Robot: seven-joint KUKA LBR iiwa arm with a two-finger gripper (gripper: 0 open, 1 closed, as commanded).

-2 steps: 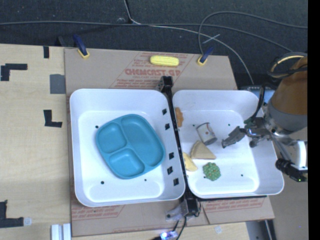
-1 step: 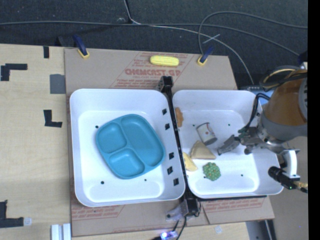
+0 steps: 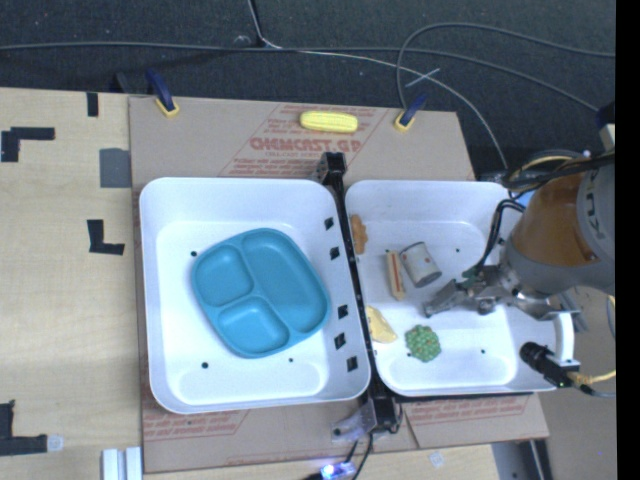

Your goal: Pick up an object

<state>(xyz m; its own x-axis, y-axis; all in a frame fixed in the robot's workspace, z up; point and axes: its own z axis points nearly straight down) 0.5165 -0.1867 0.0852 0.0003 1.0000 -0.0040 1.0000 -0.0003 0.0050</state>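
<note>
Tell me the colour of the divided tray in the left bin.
Light blue. The divided tray shows plainly in the camera view, lying in the white left bin.

The bins [image 3: 160, 268] looked like smooth white plastic with a slight sheen. The blue tray [image 3: 260, 290] was glossy plastic. Matt brown cardboard [image 3: 260, 148] lay beneath, on pale wood-look board [image 3: 60, 298]. The small cylinder [image 3: 421, 263] seemed dull grey metal.

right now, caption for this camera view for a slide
Gripper low in right bin near grey cylinder and green ball; blue tray in left bin.
</note>
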